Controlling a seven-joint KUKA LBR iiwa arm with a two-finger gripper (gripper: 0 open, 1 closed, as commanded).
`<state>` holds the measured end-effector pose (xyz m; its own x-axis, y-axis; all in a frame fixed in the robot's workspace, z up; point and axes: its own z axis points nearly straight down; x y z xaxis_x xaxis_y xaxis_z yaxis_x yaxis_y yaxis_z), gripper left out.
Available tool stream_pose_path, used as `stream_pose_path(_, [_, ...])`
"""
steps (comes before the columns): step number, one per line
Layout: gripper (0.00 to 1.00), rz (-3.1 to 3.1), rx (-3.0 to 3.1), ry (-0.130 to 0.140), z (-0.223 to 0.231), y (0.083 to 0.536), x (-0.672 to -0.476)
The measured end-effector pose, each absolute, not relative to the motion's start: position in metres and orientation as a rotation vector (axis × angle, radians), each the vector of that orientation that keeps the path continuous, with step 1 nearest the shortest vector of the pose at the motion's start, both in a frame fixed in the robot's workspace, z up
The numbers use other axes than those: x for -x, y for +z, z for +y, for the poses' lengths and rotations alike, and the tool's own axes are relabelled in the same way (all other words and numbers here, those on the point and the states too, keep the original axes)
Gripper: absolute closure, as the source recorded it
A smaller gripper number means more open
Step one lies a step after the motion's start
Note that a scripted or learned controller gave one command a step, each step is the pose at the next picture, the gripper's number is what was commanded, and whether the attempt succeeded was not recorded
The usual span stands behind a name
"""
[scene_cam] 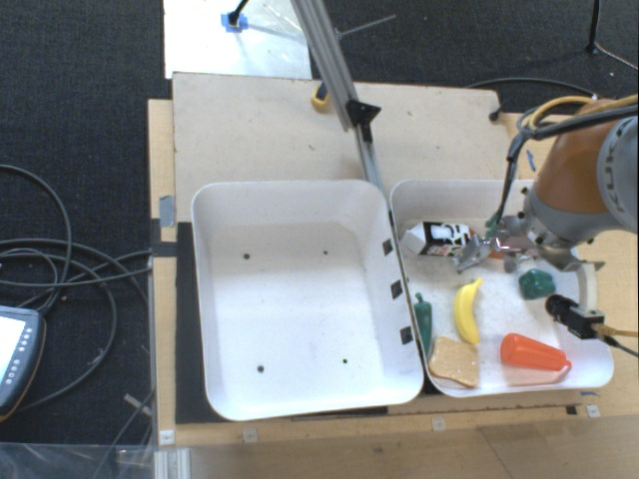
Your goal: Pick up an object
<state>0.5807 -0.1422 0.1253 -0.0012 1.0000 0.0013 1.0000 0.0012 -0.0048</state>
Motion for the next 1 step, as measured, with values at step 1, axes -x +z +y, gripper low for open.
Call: stream_pose_path(1, [0.0, -2.221, 2.219, 0.002, -0.1418, 0.0888, -0.5808])
